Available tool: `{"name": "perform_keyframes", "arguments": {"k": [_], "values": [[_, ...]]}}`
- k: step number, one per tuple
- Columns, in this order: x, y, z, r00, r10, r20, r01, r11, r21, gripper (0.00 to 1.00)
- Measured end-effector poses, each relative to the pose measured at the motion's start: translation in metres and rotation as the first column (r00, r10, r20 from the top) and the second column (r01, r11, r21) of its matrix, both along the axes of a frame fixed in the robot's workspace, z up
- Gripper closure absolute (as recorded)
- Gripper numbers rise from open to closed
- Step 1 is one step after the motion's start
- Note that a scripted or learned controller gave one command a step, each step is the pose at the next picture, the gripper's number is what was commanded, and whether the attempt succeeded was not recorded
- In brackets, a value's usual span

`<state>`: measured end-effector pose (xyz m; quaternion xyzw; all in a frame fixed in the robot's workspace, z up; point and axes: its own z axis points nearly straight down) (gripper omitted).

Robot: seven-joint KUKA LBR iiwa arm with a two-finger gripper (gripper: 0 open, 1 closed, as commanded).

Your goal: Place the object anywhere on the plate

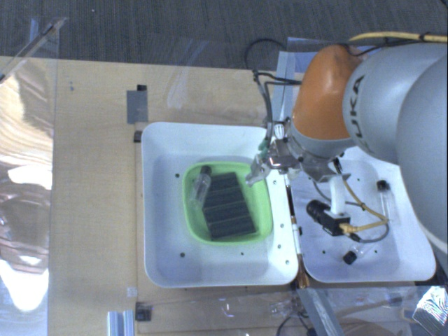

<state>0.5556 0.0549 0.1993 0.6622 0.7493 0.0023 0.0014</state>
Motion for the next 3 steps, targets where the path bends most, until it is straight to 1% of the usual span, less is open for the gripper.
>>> {"name": "perform_keyframes", "arguments": {"k": [1, 2, 3], "values": [[0.033, -0.062, 0.014, 0.999, 0.052, 0.003, -0.052, 0.999, -0.002, 0.00], [0.020, -0.024, 0.007, 1.000, 0.018, -0.001, -0.018, 1.000, 0.000, 0.00], [0.035, -0.062, 0.008, 1.000, -0.031, 0.003, 0.031, 1.000, -0.002, 0.00]]}}
